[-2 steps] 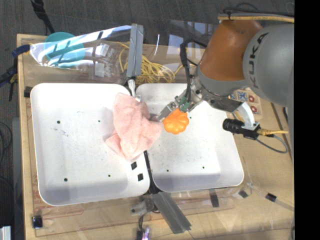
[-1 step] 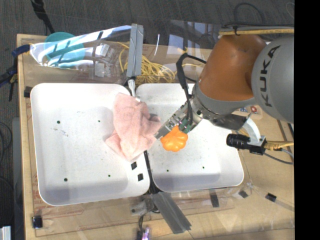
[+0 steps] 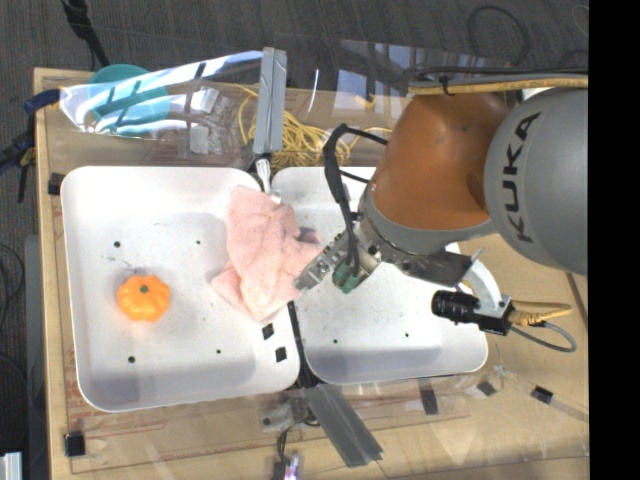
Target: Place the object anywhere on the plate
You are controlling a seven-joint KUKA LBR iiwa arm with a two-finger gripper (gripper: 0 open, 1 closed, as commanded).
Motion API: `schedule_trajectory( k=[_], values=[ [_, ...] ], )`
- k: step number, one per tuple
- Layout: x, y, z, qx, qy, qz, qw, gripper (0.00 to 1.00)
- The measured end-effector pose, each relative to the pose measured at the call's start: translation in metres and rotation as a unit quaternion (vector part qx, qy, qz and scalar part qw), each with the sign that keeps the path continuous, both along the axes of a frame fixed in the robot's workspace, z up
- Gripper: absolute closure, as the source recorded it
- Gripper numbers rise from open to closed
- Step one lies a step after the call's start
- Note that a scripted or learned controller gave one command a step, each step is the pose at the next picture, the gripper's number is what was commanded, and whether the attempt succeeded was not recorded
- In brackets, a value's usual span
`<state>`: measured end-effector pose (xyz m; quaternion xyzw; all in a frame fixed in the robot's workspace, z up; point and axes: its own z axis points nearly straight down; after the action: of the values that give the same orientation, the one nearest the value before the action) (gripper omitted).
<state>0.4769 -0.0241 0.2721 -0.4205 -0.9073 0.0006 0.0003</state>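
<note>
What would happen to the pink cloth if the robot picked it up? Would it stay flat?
Probably not. The pink cloth lies crumpled and draped over the edge between the two bins, so it looks soft and would likely sag and dangle from the gripper. It seems light too. A push would probably bunch it up more than slide it, unlike the round orange pumpkin toy, which might roll.

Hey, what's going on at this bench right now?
A KUKA arm reaches in over the right bin, its end effector low beside a pink cloth draped across the divide between the two bins. A small orange pumpkin sits alone in the left bin, away from the arm. No grasp on anything is visible.
</note>
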Motion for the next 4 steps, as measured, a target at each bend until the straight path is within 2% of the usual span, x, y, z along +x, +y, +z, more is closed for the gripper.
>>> schedule_trajectory(
  k=[1, 2, 3, 4],
  values=[
    [0.026, 0.077, -0.057, 0.0001, 0.001, 0.03, 0.9995, 1.0],
    [0.005, 0.136, 0.039, 0.0004, -0.001, -0.043, 0.9991, 1.0],
    [0.0, 0.187, 0.12, 0.0006, -0.002, 0.121, 0.9926, 1.0],
    [0.074, 0.205, 0.171, -0.0002, -0.001, 0.07, 0.9975, 1.0]
  ],
)
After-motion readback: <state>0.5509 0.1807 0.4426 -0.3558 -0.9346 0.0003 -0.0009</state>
